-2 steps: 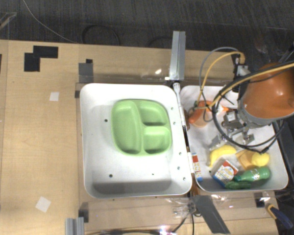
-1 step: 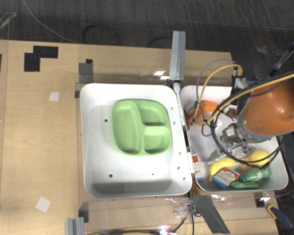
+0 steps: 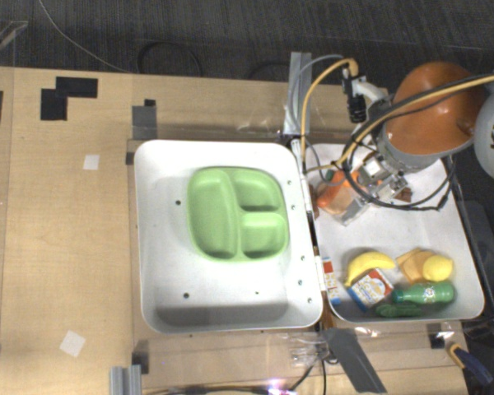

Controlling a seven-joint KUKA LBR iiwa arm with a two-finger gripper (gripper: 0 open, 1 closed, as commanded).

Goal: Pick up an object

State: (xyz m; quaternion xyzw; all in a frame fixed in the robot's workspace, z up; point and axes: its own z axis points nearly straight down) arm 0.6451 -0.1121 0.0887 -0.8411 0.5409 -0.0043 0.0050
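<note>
A: where's the gripper (image 3: pixel 358 194)?
B: right bin (image 3: pixel 395 229), far-left corner — pinching an orange object (image 3: pixel 336 196); crinkly, maybe a packet.
A: which way does it point?
B: long axis unclear. Green divided plastic tray (image 3: pixel 235 212) sits in left bin (image 3: pixel 160 220).

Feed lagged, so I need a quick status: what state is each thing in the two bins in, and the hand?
Green divided tray: flat, upright, in left bin.
Orange item: at the hand, right bin's far corner; grip unclear.
Banana: lying down.
Green bottle: on its side.
Small carton: tilted against banana.
</note>
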